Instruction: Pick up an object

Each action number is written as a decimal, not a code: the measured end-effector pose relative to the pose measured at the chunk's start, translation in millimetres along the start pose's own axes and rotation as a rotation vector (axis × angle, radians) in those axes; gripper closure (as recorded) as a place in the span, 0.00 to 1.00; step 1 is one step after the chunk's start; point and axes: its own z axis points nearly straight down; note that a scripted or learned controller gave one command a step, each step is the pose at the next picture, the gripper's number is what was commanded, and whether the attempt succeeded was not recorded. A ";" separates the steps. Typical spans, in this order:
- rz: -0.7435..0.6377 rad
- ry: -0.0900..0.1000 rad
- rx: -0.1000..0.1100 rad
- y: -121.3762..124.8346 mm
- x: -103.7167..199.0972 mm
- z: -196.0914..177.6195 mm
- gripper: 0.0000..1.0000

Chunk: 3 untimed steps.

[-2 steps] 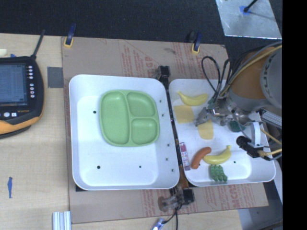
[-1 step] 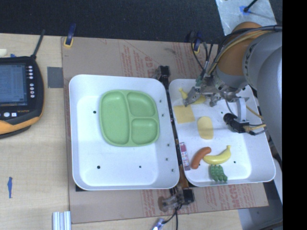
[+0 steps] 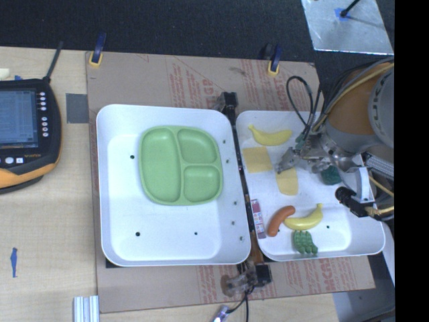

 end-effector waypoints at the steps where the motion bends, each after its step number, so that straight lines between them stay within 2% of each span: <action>1: -0.001 0.001 0.000 63.1 -22.7 2.3 0.00; 2: -0.001 0.001 0.000 12.2 19.6 2.6 0.00; 3: -0.003 -0.001 0.002 12.1 18.3 -7.8 1.00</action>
